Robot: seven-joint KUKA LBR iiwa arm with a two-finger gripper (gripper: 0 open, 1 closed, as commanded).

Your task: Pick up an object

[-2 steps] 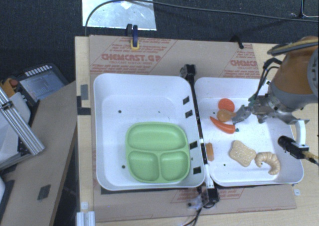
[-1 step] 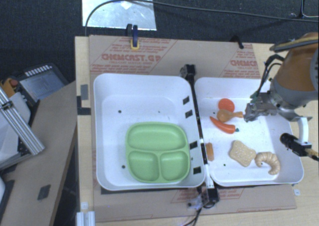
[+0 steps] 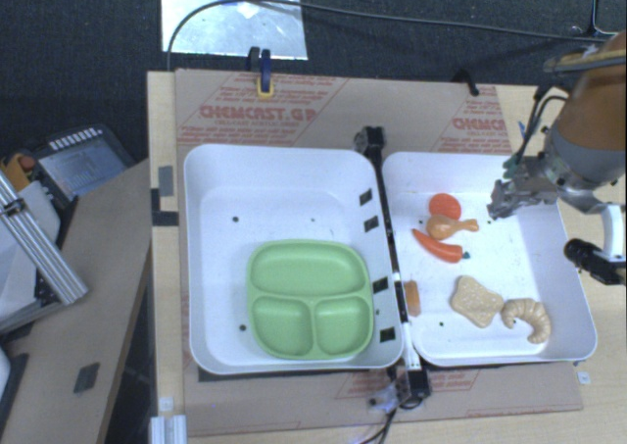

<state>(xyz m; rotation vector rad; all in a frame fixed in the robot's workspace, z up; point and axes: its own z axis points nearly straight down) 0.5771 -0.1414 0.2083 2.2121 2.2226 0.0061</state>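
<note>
Nearest, one green tray (image 3: 310, 300) with three compartments lies in the left bin (image 3: 220, 187). Two bins sit side by side; the right bin (image 3: 563, 266) holds six food pieces: bread (image 3: 476, 302), croissant (image 3: 527, 318), drumstick (image 3: 451, 227), tomato (image 3: 445, 205), chili (image 3: 437, 247), sausage (image 3: 412, 297). One gripper (image 3: 511, 195) hangs over that bin's far right part, apart from the food, with nothing seen in it.
</note>
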